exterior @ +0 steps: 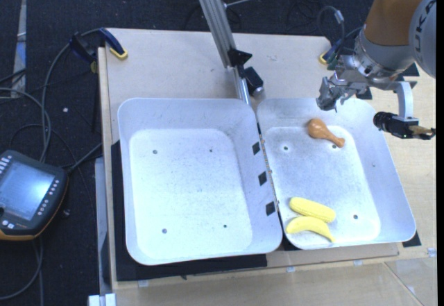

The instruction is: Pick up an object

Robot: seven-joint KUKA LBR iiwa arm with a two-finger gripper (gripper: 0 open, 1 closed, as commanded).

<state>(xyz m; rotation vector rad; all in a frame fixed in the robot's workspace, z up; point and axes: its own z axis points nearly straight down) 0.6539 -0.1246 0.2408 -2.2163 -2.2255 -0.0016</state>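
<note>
In the right bin [378,180] lie a brown drumstick-shaped object [325,131] near the far side and two yellow banana-like pieces [311,217] near the front edge. My gripper [330,100] hangs above the bin's far rim, just up and right of the drumstick, and nothing shows between its fingers. Whether it is open or shut is not discernible from this angle.
The left bin [139,180] sits beside the right one, with a dark divider strip between them. A slanted metal post [218,20] rises behind the bins. A teach pendant [28,193] and cables lie on the floor at the left.
</note>
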